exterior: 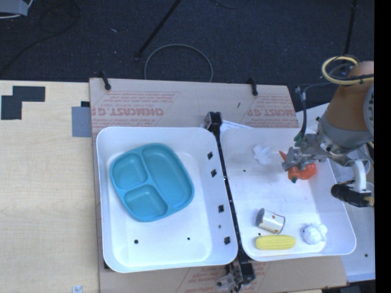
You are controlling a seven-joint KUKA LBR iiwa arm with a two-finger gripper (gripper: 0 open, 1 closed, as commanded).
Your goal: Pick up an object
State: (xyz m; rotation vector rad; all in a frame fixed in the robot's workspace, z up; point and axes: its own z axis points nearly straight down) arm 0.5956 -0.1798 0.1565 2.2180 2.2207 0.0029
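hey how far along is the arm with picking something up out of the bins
Done: the arm has reached into the right bin, with its pincer low over an orange object. In hand: that grasp is unconfirmed; I can't tell whether the orange object is gripped. Left: lifting it clear. The yellow corn, small can and white items lie untouched; the blue tray sits in the left bin.

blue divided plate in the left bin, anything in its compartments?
Empty. The blue divided plate lies flat in the left bin, and all three compartments show bare blue.
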